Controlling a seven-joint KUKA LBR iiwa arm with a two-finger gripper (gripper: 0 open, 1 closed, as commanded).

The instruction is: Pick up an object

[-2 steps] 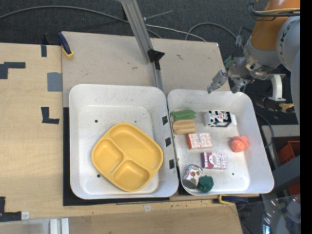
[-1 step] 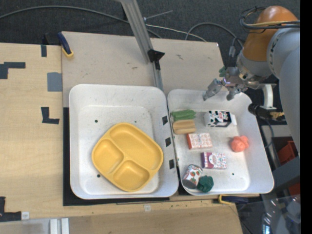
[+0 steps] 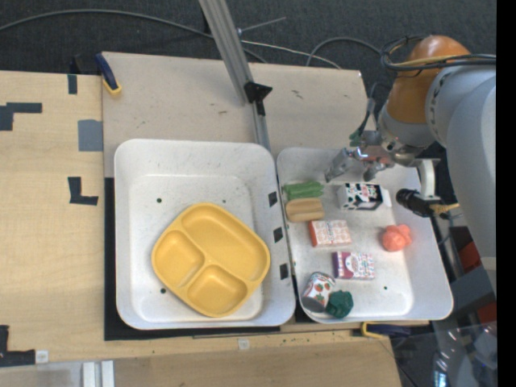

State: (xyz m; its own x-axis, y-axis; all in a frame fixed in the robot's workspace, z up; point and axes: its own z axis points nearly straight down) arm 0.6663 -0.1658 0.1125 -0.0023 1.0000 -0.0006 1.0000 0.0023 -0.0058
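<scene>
My gripper (image 3: 355, 164) hangs over the far end of the right bin (image 3: 419, 297), just above and left of a black-and-white carton (image 3: 361, 196). Nothing shows between its fingers. The bin holds several small items: a green block (image 3: 302, 190), a tan block (image 3: 305, 210), a pink-and-white box (image 3: 330, 233), a purple-and-white box (image 3: 354, 264), an orange-red lump (image 3: 396, 237), a round printed piece (image 3: 318, 289) and a dark green piece (image 3: 341, 302). The green and tan blocks lie left of and below the gripper.
A yellow divided plate (image 3: 210, 258) lies in the left bin (image 3: 129, 216). A grey metal pole (image 3: 230, 47) slants down to the ridge between the bins. The grey arm and its orange band (image 3: 419, 75) fill the upper right. Cables trail across the dark floor behind.
</scene>
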